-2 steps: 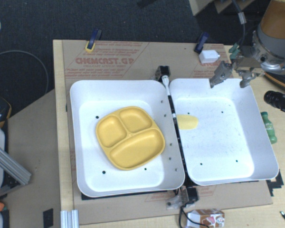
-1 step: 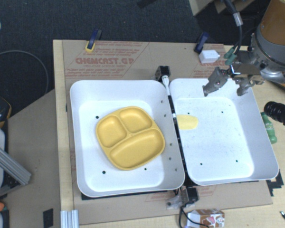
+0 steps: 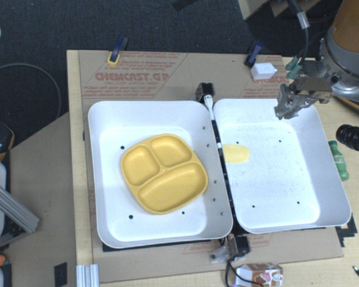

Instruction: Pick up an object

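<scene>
The gripper (image 3: 285, 111) was seen above the right bin's (image 3: 299, 214) far edge; its state could not be told. A small yellow object (image 3: 236, 154) lay well apart, by that bin's left wall.

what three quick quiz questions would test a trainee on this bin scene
1. True or false: the yellow divided plate lies in the left bin.
2. How many compartments does the plate have?
3. The gripper hangs over which part of the right bin: A near edge, B far right corner, C left wall?

Key: 1 true; 2 three; 3 B. The small yellow piece lies by the right bin's left wall, apart from the gripper.
</scene>
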Controlling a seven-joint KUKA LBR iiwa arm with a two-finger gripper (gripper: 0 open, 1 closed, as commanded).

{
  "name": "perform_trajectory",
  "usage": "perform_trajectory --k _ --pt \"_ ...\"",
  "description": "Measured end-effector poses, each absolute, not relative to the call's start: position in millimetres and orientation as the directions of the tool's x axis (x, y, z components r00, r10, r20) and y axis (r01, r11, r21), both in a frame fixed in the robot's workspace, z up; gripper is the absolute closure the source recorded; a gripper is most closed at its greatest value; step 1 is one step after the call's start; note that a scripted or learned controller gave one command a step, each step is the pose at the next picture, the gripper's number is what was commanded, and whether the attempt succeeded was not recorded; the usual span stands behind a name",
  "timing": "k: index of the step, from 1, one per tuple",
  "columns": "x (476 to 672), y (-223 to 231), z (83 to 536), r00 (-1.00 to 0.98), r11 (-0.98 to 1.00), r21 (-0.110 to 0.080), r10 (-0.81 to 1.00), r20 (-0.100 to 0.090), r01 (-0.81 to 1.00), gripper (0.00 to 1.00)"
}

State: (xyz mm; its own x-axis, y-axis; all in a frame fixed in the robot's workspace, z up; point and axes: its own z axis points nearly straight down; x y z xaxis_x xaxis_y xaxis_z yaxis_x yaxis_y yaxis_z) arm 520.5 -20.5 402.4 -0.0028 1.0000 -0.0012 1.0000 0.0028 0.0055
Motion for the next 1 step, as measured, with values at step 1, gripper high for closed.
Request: perform_trajectory --k 1 --pt "477.3 51.9 372.6 -0.009 0.009 -0.006 1.000 0.002 1.000 1.00"
